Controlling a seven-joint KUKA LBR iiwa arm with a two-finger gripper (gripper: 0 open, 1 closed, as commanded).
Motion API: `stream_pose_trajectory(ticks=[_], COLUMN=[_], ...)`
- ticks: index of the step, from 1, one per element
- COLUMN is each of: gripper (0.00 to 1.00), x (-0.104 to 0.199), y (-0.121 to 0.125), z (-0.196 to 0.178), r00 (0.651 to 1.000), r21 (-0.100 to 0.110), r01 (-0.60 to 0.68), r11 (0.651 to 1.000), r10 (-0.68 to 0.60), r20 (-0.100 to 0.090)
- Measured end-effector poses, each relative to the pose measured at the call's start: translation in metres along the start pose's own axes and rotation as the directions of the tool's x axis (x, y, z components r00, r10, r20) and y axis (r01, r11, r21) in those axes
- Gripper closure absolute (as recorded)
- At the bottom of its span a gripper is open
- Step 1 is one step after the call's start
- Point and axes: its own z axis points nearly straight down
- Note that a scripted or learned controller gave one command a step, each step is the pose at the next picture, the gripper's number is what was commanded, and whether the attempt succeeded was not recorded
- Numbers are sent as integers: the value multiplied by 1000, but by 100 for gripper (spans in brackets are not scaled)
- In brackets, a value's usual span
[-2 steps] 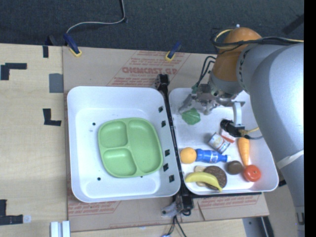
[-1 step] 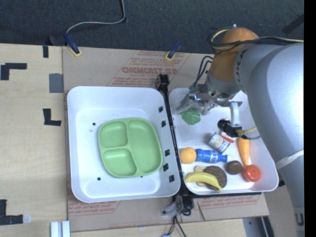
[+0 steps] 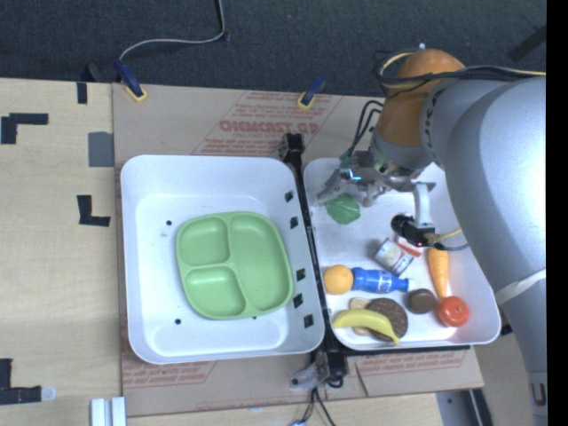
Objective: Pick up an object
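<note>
So the bench (image 3: 53, 238) is light wood with a few black tape marks on it, and there's a sheet of brown cardboard (image 3: 213, 122) with red print laid over the middle, held at the back edge by a couple of blue and yellow clamps (image 3: 131, 85). Behind the bench is dark carpet with a thin white cable (image 3: 191, 38) trailing across it.

I'll use the right bin (image 3: 479, 282) as the reference. Directly left of it, touching along a black divider, is the left bin (image 3: 142, 238), which has a green divided plate (image 3: 235, 264) sitting in its middle.

Inside the right bin, at the back left, there's a green roundish object (image 3: 343, 209). Along the front: an orange ball (image 3: 337, 279), a blue bottle (image 3: 380, 280), a banana (image 3: 364, 323) lying against a brown round thing (image 3: 389, 313), a small dark ball (image 3: 422, 301) and a red tomato (image 3: 453, 311). A carrot (image 3: 438, 272) and a small white jar (image 3: 391, 255) sit mid-right.

The arm (image 3: 497, 158) comes in over the right side of that bin, and the gripper (image 3: 355, 185) hangs low over the back left corner, right above the green object and maybe touching it. Honestly can't tell how the gripper is set, or whether it has hold of anything.
</note>
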Motion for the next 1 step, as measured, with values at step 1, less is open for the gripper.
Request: stream_pose_trajectory(ticks=[1], gripper=[0], x=[2], y=[-1], z=[0], r00=[1000], r21=[0], r01=[-1], r11=[1000], r10=[1], r20=[1])
